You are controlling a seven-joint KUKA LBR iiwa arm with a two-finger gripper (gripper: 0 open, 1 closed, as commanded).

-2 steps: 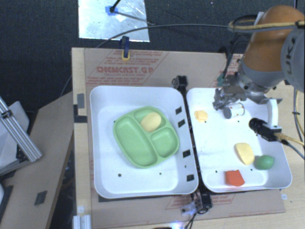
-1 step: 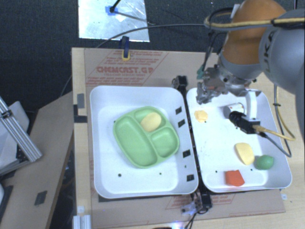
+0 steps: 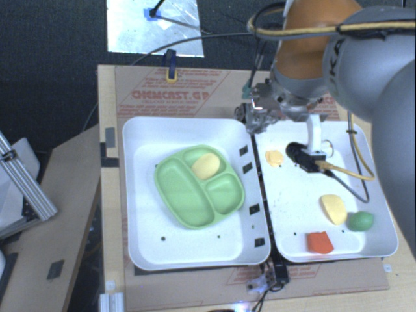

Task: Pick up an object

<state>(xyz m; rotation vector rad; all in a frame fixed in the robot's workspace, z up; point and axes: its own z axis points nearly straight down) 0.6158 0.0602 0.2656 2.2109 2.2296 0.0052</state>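
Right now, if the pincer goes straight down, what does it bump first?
Probably the rim where the two bins meet, at their far end. Depth is unclear, so the pincer could land just inside the right bin.

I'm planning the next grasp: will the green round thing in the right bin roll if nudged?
Probably: the green ball looks rounded, so it may roll. It lies beside the yellow wedge and near the right bin's wall, which could stop it.

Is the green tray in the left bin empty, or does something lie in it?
Not empty: one yellow piece lies in a small compartment of the green tray.
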